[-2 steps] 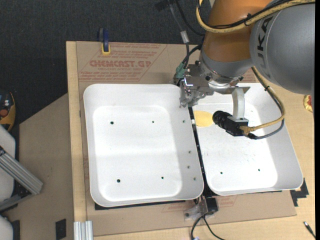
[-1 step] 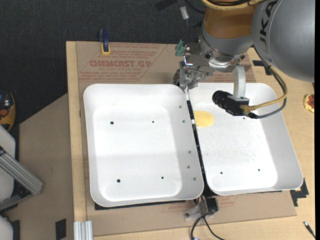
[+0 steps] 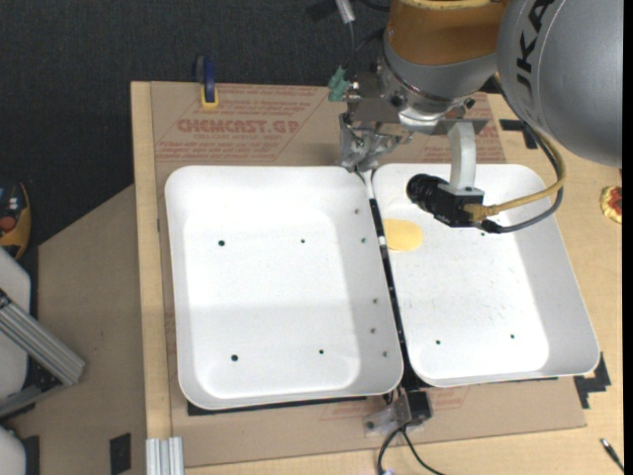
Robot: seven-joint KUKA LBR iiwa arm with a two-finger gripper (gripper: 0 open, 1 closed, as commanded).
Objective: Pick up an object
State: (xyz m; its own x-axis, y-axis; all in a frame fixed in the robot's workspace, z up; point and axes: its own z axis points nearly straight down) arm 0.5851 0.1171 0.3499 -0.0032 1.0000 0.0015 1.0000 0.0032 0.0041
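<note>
Claw [image 3: 364, 160] hangs near the flat yellow disc [image 3: 403, 235] (released or clenched, can't tell), which looks light, thin, slippery; pinch its edge.

Red "CHEMCAST G.P" lettering on the brown board [image 3: 282, 104] behind the bins.

The left bin [image 3: 267, 285] has wide free floor in every direction. In the right bin [image 3: 495, 305] a yellow disc [image 3: 403, 235] lies toward 10 o'clock, close to the left bin; from 3 to 7 o'clock its floor is free. The arm [image 3: 435, 28] and gripper [image 3: 362, 158] block the 12 o'clock side.
</note>
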